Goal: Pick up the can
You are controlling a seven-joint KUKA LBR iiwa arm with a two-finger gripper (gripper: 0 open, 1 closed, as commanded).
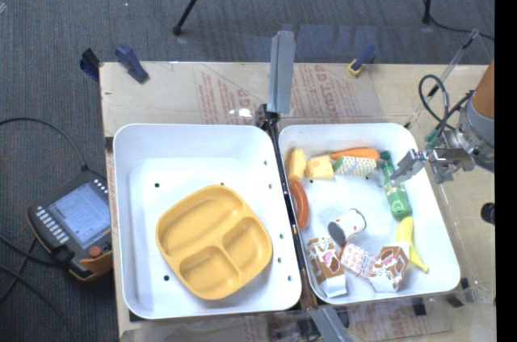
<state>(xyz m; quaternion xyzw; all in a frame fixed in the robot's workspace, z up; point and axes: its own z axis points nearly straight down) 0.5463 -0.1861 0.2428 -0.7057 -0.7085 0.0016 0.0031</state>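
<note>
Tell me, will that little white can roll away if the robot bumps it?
Probably. The can lies on its side in the right bin, so a nudge could roll it. It looks small and likely light. Its smooth round wall may slip.

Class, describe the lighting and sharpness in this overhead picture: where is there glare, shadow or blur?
Camera view: even, soft light; the two shallow white bins look bright, nearly washed out; the yellow three-compartment plastic plate casts only faint shadow; the small white cylindrical can and the tool appear slightly soft.
</note>
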